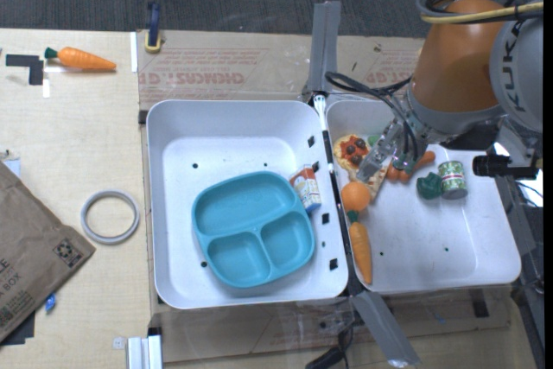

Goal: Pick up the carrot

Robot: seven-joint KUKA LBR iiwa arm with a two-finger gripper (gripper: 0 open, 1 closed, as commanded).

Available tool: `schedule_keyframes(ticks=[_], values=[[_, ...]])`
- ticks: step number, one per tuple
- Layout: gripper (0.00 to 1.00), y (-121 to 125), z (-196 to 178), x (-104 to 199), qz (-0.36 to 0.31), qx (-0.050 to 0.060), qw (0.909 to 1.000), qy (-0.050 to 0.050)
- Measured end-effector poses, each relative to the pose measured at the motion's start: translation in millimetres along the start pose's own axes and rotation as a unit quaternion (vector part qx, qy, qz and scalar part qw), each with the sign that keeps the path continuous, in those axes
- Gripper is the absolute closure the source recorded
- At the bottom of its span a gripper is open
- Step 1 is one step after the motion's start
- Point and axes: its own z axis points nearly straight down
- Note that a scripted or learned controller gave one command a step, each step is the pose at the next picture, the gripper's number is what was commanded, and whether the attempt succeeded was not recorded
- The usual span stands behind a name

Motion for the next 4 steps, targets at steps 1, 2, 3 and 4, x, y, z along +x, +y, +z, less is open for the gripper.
schedule_keyframes(ticks=[1, 2, 3, 4], values=[[1.00, -66, -16, 16, -0.050, 0.000, 0.9987, 0.001], [1.00, -123, -32, -9, 0.067, 0.000, 0.9977, 0.000], [1.00, -76, -21, 57, 0.290, 0.002, 0.9571, 0.001], [1.00, -43, 1, -23, 0.412, 0.002, 0.9110, 0.000]])
